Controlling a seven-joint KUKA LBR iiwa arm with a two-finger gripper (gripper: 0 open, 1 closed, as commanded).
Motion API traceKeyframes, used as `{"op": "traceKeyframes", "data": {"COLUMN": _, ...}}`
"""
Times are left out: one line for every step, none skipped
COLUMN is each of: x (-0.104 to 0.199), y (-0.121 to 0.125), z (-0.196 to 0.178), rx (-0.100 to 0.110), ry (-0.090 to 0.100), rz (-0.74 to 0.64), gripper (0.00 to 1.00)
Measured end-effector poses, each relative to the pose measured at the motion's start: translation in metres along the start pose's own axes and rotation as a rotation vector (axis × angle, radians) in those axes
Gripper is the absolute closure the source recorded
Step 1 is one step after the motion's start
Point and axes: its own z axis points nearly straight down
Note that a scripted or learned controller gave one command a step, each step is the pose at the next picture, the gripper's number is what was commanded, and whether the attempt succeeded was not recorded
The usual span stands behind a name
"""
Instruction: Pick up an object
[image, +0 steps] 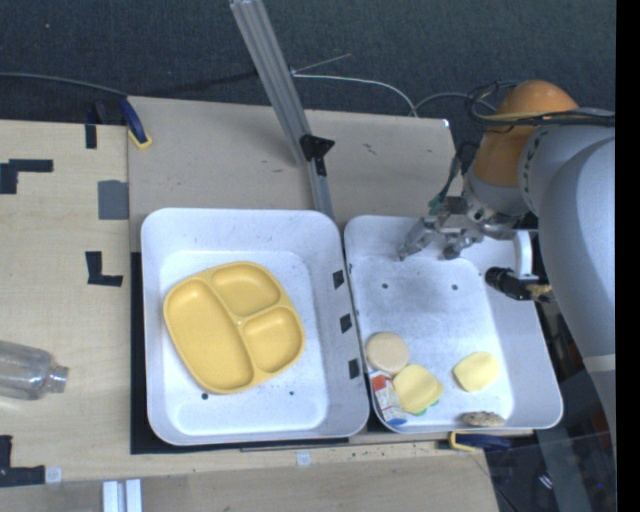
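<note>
Fingers spread and holding nothing, the gripper hovers at the right bin's far edge, the small yellow foods clustered well toward its near edge.

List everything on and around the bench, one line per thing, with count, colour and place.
bins: 2, white, side by side at the middle of the bench
divided plate: 1, yellow, in the left bin
round piece: 1, tan, near edge of the right bin
yellow pieces: 2, yellow, near edge of the right bin
small packet: 1, white with red and blue, near-left corner of the right bin
flat speckled piece: 1, brown, on the right bin's near rim
clear bottle: 1, transparent, lying on the bench at far left
metal rail: 1, grey, slanting down to the bins' far edge
arm: 1, grey with orange band, at right
gripper: 1, dark, above the right bin's far end
</note>
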Motion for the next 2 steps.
{"op": "traceKeyframes", "data": {"x": 0.0014, "y": -0.0003, "z": 0.0001, "rx": -0.001, "ry": -0.005, "rz": -0.003, "gripper": 0.0}}
{"op": "traceKeyframes", "data": {"x": 0.0013, "y": -0.0004, "z": 0.0004, "rx": -0.001, "ry": -0.006, "rz": -0.004, "gripper": 0.0}}
